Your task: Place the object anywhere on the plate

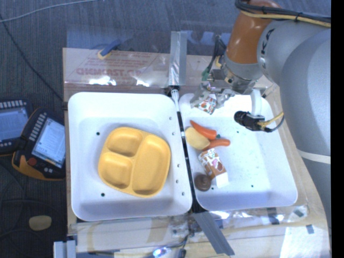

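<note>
Gripper (210, 98) low at right bin's (269, 187) far corner, apparently clamped on a small printed packet (206, 106), likely lifted for transfer. Yellow divided plate (134, 160) well to its left, bare. Carrots (207, 133) just below.

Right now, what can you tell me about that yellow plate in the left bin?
The yellow plate is a rounded, glossy tray that looks like plastic, divided by raised ridges into three compartments: two smaller ones on the camera's left and one larger on the right. It lies flat, turned slightly askew, near the middle of the left white bin, resting on the bin's floor. No food sits in it, and nothing else touches it.
</note>
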Available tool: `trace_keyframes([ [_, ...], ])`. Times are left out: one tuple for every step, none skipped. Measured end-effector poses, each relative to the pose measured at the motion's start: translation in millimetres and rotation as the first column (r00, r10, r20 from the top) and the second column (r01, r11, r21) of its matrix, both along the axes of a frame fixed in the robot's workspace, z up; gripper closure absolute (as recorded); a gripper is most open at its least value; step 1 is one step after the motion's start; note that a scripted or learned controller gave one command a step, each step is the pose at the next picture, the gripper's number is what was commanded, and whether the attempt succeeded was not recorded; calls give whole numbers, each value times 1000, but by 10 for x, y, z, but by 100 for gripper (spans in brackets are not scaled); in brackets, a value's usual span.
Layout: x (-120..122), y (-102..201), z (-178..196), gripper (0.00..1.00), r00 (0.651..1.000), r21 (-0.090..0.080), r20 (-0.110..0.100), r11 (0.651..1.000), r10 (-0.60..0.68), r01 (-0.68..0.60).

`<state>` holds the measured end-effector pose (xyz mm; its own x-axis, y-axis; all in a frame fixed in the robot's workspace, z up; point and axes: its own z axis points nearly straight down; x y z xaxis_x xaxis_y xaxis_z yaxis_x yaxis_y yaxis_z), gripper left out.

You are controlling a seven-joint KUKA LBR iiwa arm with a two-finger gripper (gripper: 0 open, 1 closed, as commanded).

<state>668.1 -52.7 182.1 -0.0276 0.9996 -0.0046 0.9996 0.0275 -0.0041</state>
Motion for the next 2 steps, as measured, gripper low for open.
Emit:
trace_keyframes([
  [1, 0, 1, 0, 1000, 0, 0, 1000, 0, 0],
  [-756, -649, 603, 0, 964, 1, 1, 964, -266, 266],
])
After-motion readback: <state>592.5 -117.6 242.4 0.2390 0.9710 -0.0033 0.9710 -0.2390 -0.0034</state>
